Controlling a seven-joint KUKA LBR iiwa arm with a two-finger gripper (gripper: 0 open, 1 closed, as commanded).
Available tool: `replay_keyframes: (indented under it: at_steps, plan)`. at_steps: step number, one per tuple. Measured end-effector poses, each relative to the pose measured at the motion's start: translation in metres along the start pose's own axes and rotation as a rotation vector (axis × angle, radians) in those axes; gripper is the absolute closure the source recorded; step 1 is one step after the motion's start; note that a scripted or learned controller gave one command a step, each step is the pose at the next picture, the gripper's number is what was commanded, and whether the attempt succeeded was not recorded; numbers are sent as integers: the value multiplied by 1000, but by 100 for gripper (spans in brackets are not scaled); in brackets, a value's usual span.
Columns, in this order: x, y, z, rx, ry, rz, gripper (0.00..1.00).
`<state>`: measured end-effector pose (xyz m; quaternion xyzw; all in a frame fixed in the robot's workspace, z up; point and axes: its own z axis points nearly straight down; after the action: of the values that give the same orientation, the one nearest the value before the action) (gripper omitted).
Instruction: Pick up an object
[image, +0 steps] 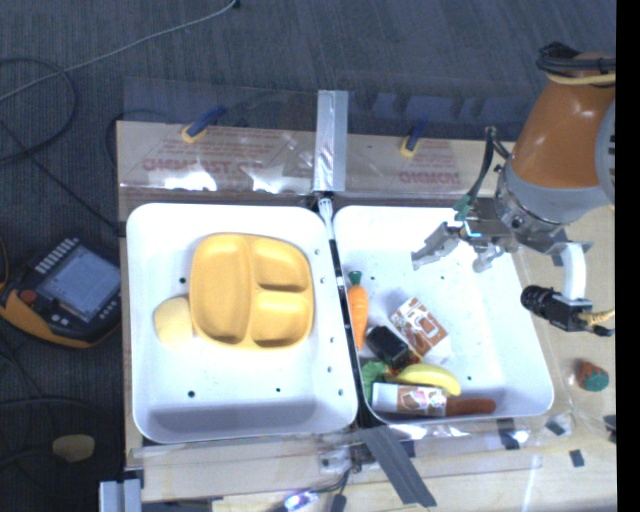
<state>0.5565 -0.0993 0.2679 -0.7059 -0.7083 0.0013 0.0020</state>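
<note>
Lying below gripper (460, 253): snack packet (419, 327).

Two shallow white bins sat side by side across the middle of the frame, the left bin (145, 300) and the right bin (510, 330). The left one held two things: one yellow divided tray (250, 290) and one pale round object (172, 321) at its left edge. The right one held about six, crowded in its lower left: one carrot (358, 312), one banana (430, 377), one brown-and-white packet (419, 327), one black item (387, 345), one flat box (410, 400) and one green piece (372, 370), partly hidden. One gripper (460, 250) hung in the upper right. One handheld screen device (72, 287) lay at the far left.
</note>
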Motion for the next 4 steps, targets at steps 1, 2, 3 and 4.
replay_keyframes:
  at_steps: [1, 2, 3, 4]
  plan:
    - [-22, -20, 146, 2, 1, -38, 0]
    - [-22, -20, 140, 5, 3, -38, 100]
    - [-22, -20, 140, 5, 3, -38, 0]
    - [-21, -20, 133, 10, 6, -39, 100]
